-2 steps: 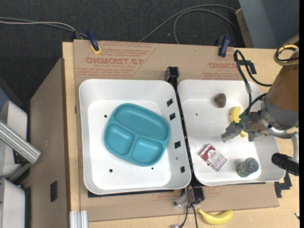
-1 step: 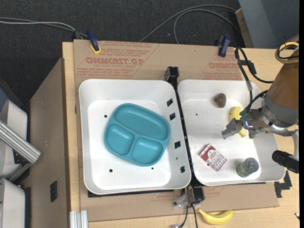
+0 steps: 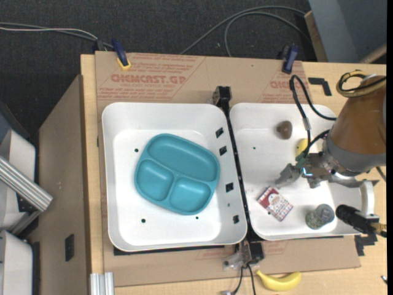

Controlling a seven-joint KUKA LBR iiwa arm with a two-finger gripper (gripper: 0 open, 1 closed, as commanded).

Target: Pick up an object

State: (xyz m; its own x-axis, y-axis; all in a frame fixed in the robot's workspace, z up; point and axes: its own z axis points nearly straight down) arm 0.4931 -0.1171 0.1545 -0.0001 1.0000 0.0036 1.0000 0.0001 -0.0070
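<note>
- A small flat packet (image 3: 274,203), roughly rectangular, printed in red and white with a speckled pattern, lies tilted on the floor of the right bin (image 3: 264,134), toward that bin's near left part.
- The hand (image 3: 293,173) sits just beyond and to the right of the packet, low over the right bin's floor; grey metal fingers point left toward the packet, but whether they are spread or closed cannot be told, and nothing is seen between them.
- Above the hand, the arm (image 3: 359,134) rises as a smooth rounded body, orange-brown over grey, covering the right bin's right side, with a black cable looping over it.
- A small round brown object (image 3: 284,129), matte and lumpy, rests in the right bin near its far wall, well apart from the packet.
- A round grey-green object (image 3: 320,216) with a mottled top stands near the right bin's near wall, to the right of the packet.
- A bit of yellow (image 3: 301,146) shows in the right bin just beside the arm; its shape is too hidden to tell.
- The left bin (image 3: 116,183), of the same smooth white plastic with rounded corners, touches the right bin along its left side and holds a teal plate (image 3: 177,173), glossy, rounded, divided into three compartments.
- Both bins sit on a cardboard-covered surface (image 3: 159,72) with red print; a yellow banana (image 3: 280,279) lies at its near edge, in front of the right bin.
</note>
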